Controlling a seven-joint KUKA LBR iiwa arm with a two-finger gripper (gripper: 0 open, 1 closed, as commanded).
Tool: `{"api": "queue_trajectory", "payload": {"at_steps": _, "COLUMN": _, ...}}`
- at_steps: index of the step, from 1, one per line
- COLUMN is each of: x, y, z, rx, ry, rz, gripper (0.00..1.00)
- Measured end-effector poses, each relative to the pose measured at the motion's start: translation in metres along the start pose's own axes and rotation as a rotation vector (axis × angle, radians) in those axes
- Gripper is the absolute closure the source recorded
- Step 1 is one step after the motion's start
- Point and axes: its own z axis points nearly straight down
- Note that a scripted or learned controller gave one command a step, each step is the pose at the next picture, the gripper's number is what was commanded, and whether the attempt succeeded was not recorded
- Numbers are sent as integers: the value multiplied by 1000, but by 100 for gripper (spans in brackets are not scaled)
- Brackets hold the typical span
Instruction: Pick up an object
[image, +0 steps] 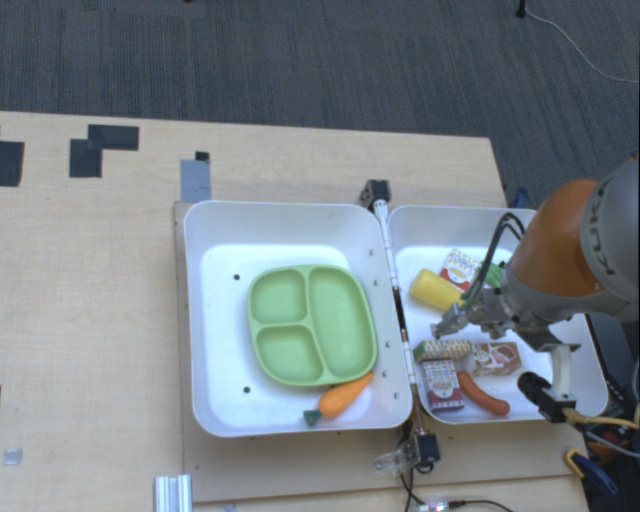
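The gripper (452, 322) hangs low over the right bin (590, 400), just above a waffle piece (446, 349), a red packet (441, 384) and a sausage (484, 394) at the near side; whether it is open or closed cannot be told. A yellow block (432, 289) lies farther back, while the left bin (215, 320) holds a green divided plate (310, 325) with a carrot (342, 397) at its near edge

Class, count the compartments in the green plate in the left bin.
3. The green plate has one long compartment along its right side and two smaller ones on its left, upper and lower.
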Motion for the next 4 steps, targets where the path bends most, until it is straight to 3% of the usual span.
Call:
{"api": "queue_trajectory", "payload": {"at_steps": 1, "x": 1, "y": 2, "z": -11, "rx": -4, "ry": 0, "rz": -1, "gripper": 100}}
{"api": "queue_trajectory", "payload": {"at_steps": 2, "x": 1, "y": 1, "z": -10, "rx": -3, "ry": 0, "rz": -2, "gripper": 0}}
{"api": "queue_trajectory", "payload": {"at_steps": 3, "x": 14, "y": -26, "z": 21, "rx": 5, "ry": 0, "rz": 1, "gripper": 0}}
{"api": "queue_trajectory", "payload": {"at_steps": 4, "x": 14, "y": -23, "z": 9, "rx": -2, "ry": 0, "rz": 1, "gripper": 100}}
